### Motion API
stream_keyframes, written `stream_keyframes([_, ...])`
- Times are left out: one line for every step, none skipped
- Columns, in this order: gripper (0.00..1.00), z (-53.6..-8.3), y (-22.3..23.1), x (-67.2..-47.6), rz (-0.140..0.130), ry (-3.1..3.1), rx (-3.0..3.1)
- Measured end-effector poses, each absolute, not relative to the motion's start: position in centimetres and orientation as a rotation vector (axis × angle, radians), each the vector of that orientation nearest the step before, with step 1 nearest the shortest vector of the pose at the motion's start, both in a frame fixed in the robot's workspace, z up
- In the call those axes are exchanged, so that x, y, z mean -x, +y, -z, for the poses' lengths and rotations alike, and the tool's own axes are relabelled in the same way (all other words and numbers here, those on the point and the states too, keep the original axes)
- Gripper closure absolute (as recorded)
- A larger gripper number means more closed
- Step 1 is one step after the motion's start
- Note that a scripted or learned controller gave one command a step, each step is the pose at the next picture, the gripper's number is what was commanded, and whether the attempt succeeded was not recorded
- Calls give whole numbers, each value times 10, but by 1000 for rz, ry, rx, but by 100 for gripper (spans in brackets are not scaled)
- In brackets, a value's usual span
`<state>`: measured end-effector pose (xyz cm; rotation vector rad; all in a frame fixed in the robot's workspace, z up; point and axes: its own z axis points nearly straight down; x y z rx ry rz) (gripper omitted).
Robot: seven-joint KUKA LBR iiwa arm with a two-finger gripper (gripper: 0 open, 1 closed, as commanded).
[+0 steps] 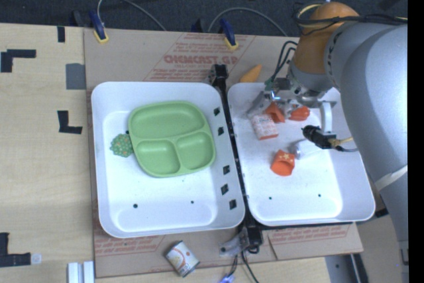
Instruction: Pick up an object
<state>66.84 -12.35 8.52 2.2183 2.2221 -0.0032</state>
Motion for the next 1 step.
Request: stream_keyframes([100,-99,-122,-671,-3,2220,-2212])
